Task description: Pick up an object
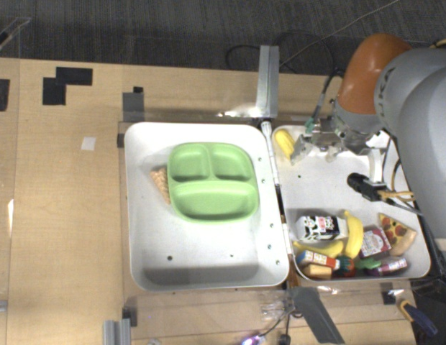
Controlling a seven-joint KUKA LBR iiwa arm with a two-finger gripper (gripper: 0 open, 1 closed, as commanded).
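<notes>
Banana-like yellow piece [283, 143], lying alone in the far left corner of the right bin [331, 185], looks the likeliest target, since the end effector [309, 144] hangs just beside it on its right. Whether that end effector is spread or pressed together I cannot tell (the wrist hardware hides it), and nothing is seen pinched in it. The yellow piece sits close against the bin wall, so the step would go best with a short shift toward the corner, a straight descent and one side kept off the rim. A glancing touch would likely push the piece into the wall. Outward along the bin's near edge lies a crowded heap: a cow-print carton [320, 226], a second banana [354, 234], small packets. The left bin [201, 264] holds a green divided plate [211, 180], well apart, on the worktop [57, 214].
</notes>
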